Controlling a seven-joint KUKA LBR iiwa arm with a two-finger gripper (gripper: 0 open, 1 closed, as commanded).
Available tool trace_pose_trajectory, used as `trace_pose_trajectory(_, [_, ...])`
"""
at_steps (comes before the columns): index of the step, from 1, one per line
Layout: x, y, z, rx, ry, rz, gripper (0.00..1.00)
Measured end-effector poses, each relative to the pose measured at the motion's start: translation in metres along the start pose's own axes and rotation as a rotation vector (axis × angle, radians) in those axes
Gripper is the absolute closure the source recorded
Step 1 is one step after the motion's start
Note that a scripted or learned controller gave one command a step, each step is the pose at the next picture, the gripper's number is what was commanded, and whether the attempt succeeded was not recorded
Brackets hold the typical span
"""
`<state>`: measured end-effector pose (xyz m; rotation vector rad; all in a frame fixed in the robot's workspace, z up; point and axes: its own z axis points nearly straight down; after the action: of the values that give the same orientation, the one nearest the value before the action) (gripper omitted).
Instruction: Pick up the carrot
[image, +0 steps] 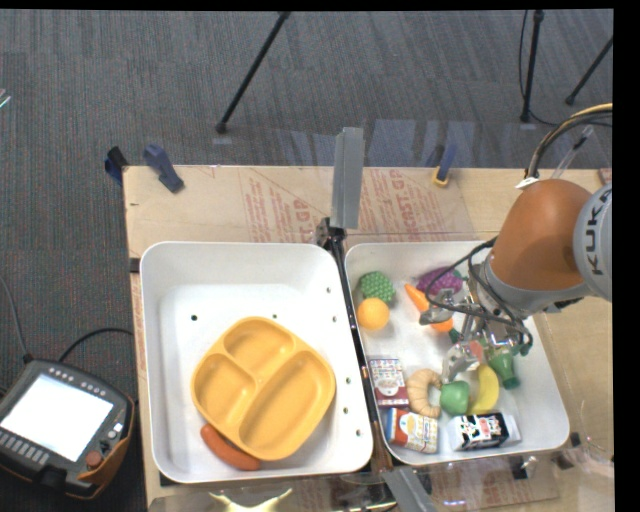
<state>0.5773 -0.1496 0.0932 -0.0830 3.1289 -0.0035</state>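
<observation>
Carrot (417, 298) seen lying in right bin (545, 400), near its back, between orange (373, 314) and purple item (441, 281). Gripper (462, 352) lowered just beside carrot, above green apple (454, 397); finger opening cannot be told.

Above the fingers (462, 358) sits a broad, rounded orange band (535, 235) on the arm (590, 240), whose grey shell carries dark "KU" lettering. Thin black cables (470, 262) loop beside the wrist, over bare metal hardware just above the fingers.
</observation>
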Motion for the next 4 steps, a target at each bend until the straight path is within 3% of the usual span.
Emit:
trace_pose_trajectory(1, [-0.002, 0.002, -0.011, 0.0, -0.002, -0.006, 1.0])
trace_pose_trajectory(2, [-0.031, 0.035, -0.131, -0.001, -0.004, 0.001, 1.0])
trace_pose_trajectory(3, [0.0, 0.068, -0.002, -0.003, 0.0, -0.289, 1.0])
trace_pose_trajectory(4, [0.039, 0.08, -0.19, -0.003, 0.0, -0.529, 1.0])
